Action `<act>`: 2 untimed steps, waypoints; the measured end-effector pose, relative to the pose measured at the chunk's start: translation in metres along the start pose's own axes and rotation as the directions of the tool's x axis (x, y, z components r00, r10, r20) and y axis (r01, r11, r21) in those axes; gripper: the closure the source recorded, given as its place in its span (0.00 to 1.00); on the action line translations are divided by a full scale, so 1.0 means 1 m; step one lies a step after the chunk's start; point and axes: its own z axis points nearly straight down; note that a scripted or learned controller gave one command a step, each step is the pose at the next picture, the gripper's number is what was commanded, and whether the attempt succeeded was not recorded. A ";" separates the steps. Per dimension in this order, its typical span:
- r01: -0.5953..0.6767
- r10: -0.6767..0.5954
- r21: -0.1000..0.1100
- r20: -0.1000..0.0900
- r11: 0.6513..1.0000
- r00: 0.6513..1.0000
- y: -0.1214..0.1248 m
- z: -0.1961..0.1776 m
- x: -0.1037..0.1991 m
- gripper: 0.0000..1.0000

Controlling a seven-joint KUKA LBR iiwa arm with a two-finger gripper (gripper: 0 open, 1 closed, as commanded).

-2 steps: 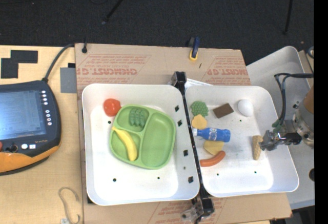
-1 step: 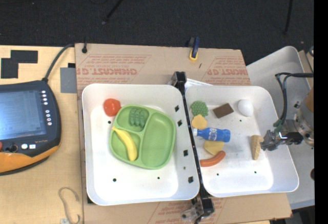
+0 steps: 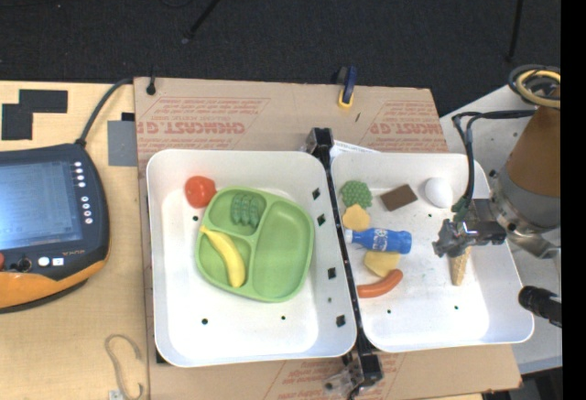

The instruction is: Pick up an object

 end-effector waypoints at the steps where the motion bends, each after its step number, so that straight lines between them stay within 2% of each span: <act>1: 0.000 0.000 0.000 0.000 1.000 1.000 0.010 -0.003 0.055 1.00; 2: -0.001 0.001 0.001 0.001 1.000 1.000 0.034 0.007 0.096 1.00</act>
